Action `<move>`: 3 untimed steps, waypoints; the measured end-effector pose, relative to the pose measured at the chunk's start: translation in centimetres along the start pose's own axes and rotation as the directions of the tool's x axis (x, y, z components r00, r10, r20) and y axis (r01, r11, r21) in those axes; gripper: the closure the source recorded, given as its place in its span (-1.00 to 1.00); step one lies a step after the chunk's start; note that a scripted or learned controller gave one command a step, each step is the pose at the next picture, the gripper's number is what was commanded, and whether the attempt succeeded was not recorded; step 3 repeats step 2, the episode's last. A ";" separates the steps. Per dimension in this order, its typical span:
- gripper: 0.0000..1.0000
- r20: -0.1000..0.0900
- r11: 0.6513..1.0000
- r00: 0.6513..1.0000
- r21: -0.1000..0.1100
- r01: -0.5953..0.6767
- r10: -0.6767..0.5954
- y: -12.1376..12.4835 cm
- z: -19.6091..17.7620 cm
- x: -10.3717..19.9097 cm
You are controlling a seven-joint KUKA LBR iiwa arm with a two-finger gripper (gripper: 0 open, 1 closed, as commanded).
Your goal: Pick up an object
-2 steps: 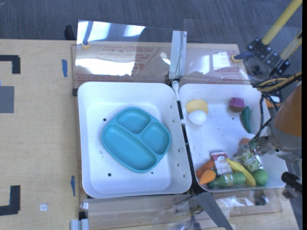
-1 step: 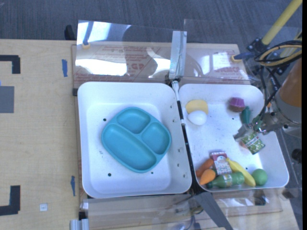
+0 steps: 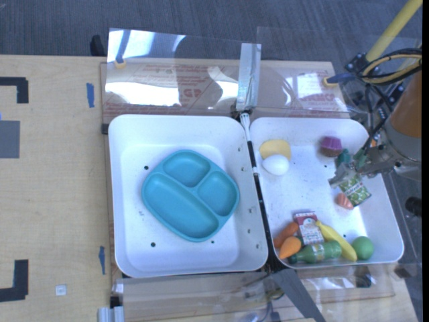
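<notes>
Claw [image 3: 345,173] is low over the right bin [image 3: 395,230], far-right side, just above a green-and-red packet [image 3: 353,194] (can't tell how it's set). Purple piece [image 3: 330,145] just beyond; toy food clump [image 3: 322,240] sits near edge. Blue plate [image 3: 190,194] fills left bin [image 3: 127,180].
</notes>
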State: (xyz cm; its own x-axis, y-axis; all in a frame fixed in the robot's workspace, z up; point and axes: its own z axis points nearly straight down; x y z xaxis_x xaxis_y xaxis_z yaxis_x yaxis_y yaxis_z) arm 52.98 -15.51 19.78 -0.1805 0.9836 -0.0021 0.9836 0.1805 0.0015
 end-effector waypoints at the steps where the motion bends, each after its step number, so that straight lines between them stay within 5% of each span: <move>1: 1.00 0.006 0.994 0.994 -0.011 0.108 -0.108 -4.9 -15.6 0.0; 2: 1.00 -0.003 0.991 0.991 0.008 -0.131 0.131 -4.1 -0.9 6.3; 3: 1.00 -0.003 0.991 0.991 0.008 -0.131 0.131 -4.1 -0.9 6.3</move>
